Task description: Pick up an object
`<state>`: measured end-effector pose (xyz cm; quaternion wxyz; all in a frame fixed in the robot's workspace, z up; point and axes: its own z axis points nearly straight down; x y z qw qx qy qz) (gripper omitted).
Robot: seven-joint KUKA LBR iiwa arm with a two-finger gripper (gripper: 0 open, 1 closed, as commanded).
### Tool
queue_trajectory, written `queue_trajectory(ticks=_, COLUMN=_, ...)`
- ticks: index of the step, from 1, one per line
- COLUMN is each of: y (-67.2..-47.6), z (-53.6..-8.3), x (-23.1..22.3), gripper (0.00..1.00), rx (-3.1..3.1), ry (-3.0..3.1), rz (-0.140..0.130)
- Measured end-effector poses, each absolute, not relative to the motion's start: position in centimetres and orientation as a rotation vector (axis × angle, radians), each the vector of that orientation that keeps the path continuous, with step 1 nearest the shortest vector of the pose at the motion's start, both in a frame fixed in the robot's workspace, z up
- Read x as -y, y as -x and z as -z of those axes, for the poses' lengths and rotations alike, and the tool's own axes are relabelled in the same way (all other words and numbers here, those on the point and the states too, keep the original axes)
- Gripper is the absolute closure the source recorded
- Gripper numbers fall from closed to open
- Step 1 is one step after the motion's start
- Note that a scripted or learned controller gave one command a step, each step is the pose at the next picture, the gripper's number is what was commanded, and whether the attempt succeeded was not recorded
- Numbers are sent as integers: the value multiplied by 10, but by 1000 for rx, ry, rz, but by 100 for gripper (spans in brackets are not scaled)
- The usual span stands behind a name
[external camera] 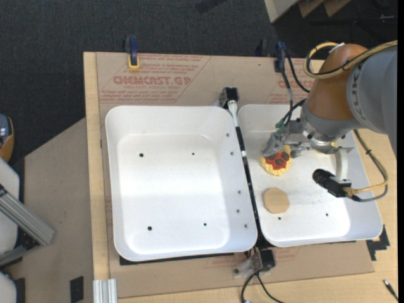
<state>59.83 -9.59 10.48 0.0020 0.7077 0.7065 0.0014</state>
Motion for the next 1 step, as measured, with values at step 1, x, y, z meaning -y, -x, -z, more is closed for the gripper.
queue_trajectory(ticks=1, y=-641, z=-191, x=26, gripper=100, rx=-2225, ry=-2206, rz=-15)
